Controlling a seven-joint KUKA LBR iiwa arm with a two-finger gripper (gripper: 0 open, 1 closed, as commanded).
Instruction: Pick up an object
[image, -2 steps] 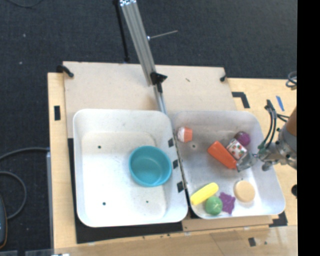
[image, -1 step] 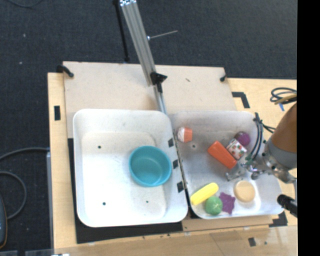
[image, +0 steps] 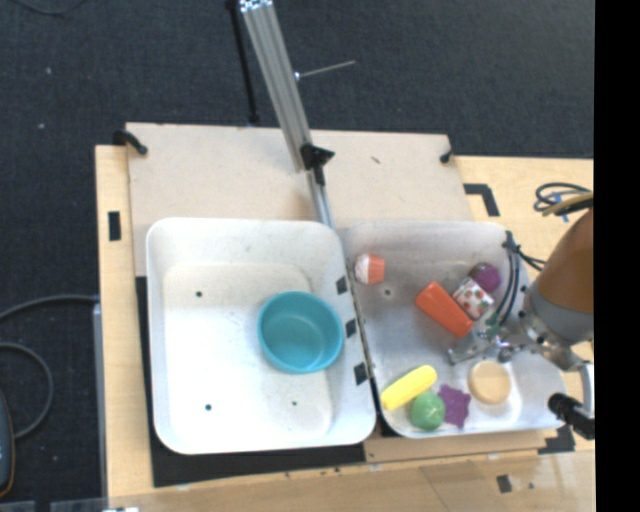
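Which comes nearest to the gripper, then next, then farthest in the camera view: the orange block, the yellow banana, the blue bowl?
From the gripper:
1. Orange block, just up and left of it in the right bin.
2. Yellow banana, lower left, near that bin's front.
3. Blue bowl, across in the left bin.

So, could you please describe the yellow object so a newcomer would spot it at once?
Look in the right white bin, along its near edge. The yellow banana-shaped toy lies at a slant beside a green ball; it is the one long yellow thing there.
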